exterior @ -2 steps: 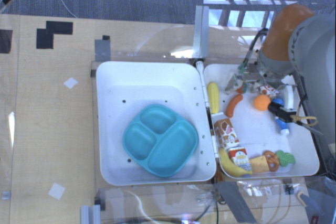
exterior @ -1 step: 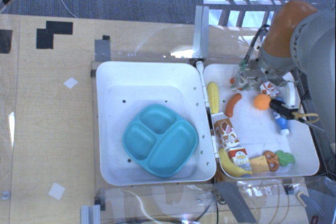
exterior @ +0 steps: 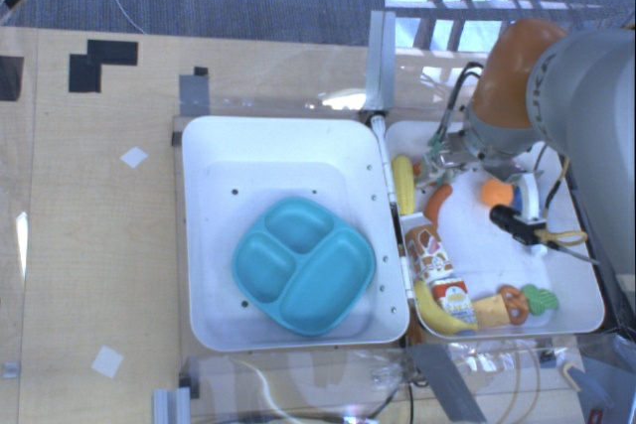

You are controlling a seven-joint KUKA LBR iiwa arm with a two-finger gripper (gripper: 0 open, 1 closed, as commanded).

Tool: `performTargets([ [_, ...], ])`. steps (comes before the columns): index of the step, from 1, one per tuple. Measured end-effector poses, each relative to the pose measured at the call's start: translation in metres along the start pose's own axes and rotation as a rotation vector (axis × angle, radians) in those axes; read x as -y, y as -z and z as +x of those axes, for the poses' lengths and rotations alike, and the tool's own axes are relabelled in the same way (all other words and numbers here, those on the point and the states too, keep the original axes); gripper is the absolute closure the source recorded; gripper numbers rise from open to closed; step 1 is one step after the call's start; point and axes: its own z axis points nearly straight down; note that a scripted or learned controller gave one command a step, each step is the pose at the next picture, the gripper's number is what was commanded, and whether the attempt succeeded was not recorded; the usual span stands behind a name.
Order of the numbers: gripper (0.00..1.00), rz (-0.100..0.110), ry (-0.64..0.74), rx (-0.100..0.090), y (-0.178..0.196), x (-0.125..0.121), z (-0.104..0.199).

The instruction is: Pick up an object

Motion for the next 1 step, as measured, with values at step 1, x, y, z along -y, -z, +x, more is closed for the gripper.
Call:
performTargets([
  [1, 1.0, 0.006, -0.067, -0.002, 0.0966, -0.0362, 0.0345],
])
